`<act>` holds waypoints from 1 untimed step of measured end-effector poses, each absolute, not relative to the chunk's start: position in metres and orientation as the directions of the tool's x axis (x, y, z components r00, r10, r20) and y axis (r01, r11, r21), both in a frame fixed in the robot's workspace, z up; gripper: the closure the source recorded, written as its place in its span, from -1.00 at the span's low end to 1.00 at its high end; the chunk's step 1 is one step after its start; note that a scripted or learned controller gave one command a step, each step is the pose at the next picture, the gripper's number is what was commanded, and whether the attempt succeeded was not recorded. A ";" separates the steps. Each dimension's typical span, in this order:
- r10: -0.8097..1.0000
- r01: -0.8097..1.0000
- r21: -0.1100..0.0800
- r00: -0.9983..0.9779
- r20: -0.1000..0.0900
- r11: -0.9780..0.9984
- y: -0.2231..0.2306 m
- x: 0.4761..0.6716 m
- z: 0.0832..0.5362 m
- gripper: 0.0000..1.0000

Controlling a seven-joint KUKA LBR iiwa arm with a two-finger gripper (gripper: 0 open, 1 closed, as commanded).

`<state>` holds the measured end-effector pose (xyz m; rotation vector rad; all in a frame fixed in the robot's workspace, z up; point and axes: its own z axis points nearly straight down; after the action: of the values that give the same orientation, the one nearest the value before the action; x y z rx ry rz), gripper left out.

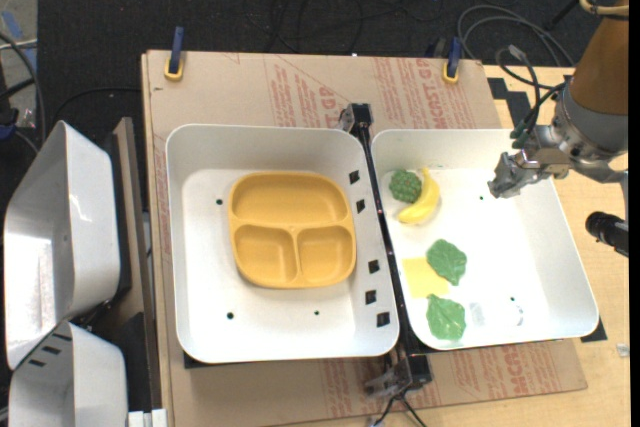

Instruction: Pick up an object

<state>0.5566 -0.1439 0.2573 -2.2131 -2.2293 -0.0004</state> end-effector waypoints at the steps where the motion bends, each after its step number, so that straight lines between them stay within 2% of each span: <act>1: 1.000 1.000 0.000 -0.007 0.000 0.007 -0.100 0.557 0.255 1.00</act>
<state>0.5574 -0.0995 0.2547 -2.2132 -2.2290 -0.0002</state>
